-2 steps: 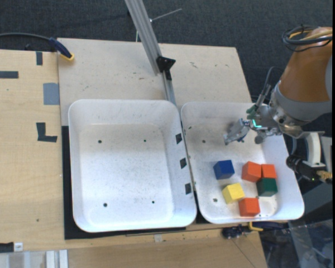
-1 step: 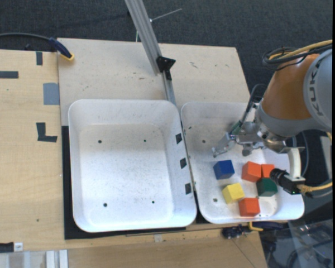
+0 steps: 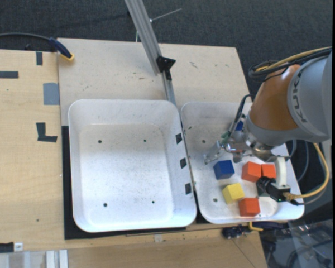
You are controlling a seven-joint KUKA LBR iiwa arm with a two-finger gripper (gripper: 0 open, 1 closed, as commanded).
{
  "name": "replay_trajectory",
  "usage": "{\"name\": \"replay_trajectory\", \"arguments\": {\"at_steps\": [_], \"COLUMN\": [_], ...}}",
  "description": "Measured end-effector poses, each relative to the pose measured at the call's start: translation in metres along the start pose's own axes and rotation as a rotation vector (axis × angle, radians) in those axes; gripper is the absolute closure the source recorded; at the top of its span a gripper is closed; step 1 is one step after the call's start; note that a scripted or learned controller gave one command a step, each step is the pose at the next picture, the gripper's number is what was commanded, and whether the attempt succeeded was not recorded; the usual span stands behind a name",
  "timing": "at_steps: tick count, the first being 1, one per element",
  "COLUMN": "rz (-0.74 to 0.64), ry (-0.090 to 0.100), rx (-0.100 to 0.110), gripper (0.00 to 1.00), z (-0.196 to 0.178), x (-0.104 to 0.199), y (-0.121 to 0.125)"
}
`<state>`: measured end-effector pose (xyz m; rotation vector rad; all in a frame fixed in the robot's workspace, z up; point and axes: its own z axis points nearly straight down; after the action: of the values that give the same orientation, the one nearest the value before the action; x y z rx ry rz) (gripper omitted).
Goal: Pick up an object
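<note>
In the right bin (image 3: pixel 204 121) lie several small blocks. A blue cube (image 3: pixel 224 168) sits near the middle, a yellow cube (image 3: pixel 233 192) in front of it, and a red-orange cube (image 3: pixel 249 206) at the front edge. Two orange blocks (image 3: pixel 251 172) lie side by side to the right of the blue cube. My gripper (image 3: pixel 220 152) hangs low over the right bin, just behind and slightly left of the blue cube, and nothing visible is held in it. The grey and orange wrist (image 3: pixel 273 110) covers the bin's far right part.
The left bin (image 3: pixel 78 116) stands beside the right one, with a shared rim between them. A slanted metal rail (image 3: pixel 151 38) runs from the top down to the bins' junction. A wooden bench surface (image 3: pixel 22 149) lies to the left.
</note>
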<state>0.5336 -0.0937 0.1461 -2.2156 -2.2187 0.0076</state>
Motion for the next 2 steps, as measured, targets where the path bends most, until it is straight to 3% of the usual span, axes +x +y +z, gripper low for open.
{"name": "replay_trajectory", "arguments": {"at_steps": [1,2], "rz": [0.002,-0.001], "ry": [-0.004,0.001], "rx": [-0.008,-0.003], "gripper": [0.0,1.0], "z": [0.0514,0.0418], "x": [-0.0016,0.0014], "y": [0.0007,-0.0007]}}
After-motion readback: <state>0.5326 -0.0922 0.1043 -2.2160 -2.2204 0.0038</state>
